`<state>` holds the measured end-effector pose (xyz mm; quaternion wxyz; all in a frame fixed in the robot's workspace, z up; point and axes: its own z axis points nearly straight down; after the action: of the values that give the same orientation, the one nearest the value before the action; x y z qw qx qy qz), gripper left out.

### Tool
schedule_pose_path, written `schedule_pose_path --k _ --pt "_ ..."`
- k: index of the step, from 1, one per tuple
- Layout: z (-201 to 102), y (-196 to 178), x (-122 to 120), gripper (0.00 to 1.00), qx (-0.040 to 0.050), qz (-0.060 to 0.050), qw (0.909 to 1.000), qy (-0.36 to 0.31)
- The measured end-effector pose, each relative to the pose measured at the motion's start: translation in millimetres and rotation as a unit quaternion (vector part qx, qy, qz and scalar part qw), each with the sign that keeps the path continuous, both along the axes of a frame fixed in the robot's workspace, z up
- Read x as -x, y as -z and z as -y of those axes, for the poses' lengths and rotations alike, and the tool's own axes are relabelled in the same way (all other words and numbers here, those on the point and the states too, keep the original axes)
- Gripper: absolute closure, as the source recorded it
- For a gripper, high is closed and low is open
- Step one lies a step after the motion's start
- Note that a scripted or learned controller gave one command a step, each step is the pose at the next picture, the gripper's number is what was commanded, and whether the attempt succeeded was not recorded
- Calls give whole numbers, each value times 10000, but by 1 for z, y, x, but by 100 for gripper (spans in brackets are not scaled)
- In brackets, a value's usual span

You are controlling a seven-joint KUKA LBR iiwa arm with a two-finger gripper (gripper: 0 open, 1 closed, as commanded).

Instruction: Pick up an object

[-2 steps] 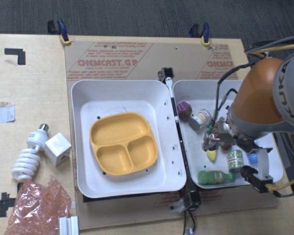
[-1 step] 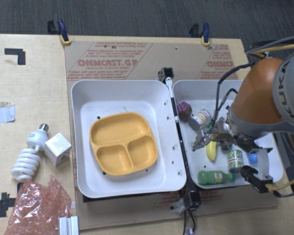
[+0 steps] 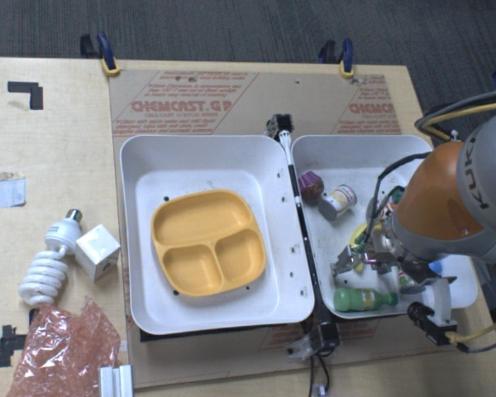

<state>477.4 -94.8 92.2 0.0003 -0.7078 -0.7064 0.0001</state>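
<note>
The right bin (image 3: 355, 151) holds a small purple object (image 3: 311, 185), a short tin with a cream label (image 3: 339, 199) and a green bottle (image 3: 364, 298) lying on its side by the near wall. My gripper (image 3: 357, 259) is low in this bin, just above the green bottle and below the tin. The bulky grey and orange wrist (image 3: 434, 209) covers most of it. A yellow-green item (image 3: 360, 236) peeks out beside the gripper; whether it is touching I cannot tell. Nothing is visibly held.
The left bin (image 3: 132, 222) holds a yellow divided plate (image 3: 208, 242). On the bench to the left lie a spiral light bulb (image 3: 48, 265), a white cube (image 3: 97, 251) and crumpled pink plastic (image 3: 62, 354). Cables (image 3: 446, 118) loop off the arm at the right.
</note>
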Motion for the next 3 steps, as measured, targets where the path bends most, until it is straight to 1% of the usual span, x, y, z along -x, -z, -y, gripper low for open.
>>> schedule_pose_path --k 1,2,3 --pt "0 -10 -1 100 2 12 10000 7" --pt "0 -10 -1 0 0 9 10000 5" --pt "8 0 0 0 -1 0 10000 -2"
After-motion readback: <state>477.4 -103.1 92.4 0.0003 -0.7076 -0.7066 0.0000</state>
